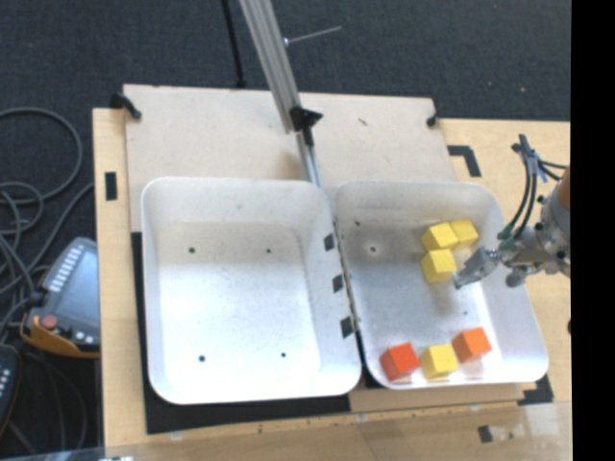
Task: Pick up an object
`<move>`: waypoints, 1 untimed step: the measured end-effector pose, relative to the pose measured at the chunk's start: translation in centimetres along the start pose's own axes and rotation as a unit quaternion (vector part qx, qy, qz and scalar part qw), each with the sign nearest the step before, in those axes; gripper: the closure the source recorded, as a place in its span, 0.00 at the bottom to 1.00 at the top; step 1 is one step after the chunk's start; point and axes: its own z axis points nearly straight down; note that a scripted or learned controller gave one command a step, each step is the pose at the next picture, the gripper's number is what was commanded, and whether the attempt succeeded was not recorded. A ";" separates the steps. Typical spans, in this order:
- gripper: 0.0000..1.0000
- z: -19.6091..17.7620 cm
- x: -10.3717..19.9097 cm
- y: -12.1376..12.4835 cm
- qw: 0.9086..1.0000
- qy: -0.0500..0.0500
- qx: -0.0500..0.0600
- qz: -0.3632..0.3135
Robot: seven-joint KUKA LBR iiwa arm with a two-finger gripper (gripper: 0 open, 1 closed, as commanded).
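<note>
Taking the right bin point(500, 219) as landmark, the left bin point(163, 209) lies just beside it to the left, and no brand, label or readable writing shows on either. Along the right bin's near wall sit an orange-red block point(400, 360), a yellow block point(440, 359) and an orange block point(472, 343); toward its far right a cluster of yellow blocks point(444, 248) lies touching. These look light, stiff and flat-sided, best pinched across opposite faces, and the gripper point(478, 267) hangs just right of the cluster; whether it is spread or pressed together I cannot tell.
</note>
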 end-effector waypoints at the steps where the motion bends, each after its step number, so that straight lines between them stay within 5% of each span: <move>1: 0.00 11.9 -2.7 5.8 1.000 0.000 0.004 -0.003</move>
